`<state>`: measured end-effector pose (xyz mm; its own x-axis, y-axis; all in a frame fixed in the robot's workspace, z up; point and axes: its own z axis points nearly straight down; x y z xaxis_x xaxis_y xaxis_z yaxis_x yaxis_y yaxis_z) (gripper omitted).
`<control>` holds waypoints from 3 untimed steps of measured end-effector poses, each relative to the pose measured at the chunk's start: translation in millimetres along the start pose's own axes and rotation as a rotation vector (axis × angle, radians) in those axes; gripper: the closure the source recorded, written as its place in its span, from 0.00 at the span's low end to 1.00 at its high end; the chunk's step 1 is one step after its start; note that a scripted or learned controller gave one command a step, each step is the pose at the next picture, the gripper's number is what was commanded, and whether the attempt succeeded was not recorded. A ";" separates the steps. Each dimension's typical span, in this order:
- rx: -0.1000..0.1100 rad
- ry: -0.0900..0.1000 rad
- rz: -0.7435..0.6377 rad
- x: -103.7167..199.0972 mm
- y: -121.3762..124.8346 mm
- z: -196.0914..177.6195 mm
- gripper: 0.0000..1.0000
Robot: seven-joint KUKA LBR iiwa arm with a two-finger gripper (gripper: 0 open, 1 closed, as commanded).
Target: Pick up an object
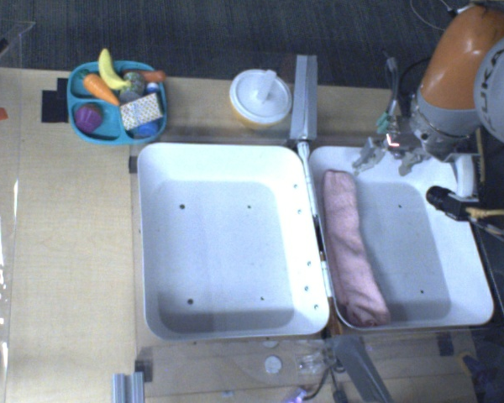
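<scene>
The two-finger gripper (386,155) hangs over the far edge of the right bin, its fingers spread apart with nothing between them. Above it the grey arm with its orange band (466,53) comes in from the right.

Nearest the camera, a strip of the pale wooden bench (59,309) runs along the lower edge, with some small metal fittings just below the bins. On it sit the two shallow white plastic bins side by side. In the right-hand white bin (420,250) a rolled pink cloth (350,246) lies lengthwise against the left wall, reaching from near the far wall to the near corner. It is apart from the gripper, which is beyond and to the right of its far end. The left-hand white bin (218,242) shows only its bare floor dotted with a few small dark holes.

A grey metal post (302,99) stands at the far end of the seam between the bins. Just left of it rests a round white lidded container with a yellowish rim (260,96). Further left is a blue compartment tray (113,103) holding toy food, among it a yellow banana (111,71) and an orange carrot (99,88).
</scene>
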<state>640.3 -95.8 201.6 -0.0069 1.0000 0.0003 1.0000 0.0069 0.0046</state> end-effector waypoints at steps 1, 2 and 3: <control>0.000 0.000 -0.175 -12.2 -35.1 89.4 0.00; -0.001 0.000 -0.175 -12.1 -35.0 89.2 0.00; 0.002 -0.001 -0.299 -0.8 28.8 109.9 0.00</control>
<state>669.6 -96.4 91.9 -0.3010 0.9536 -0.0015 0.9536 0.3010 0.0029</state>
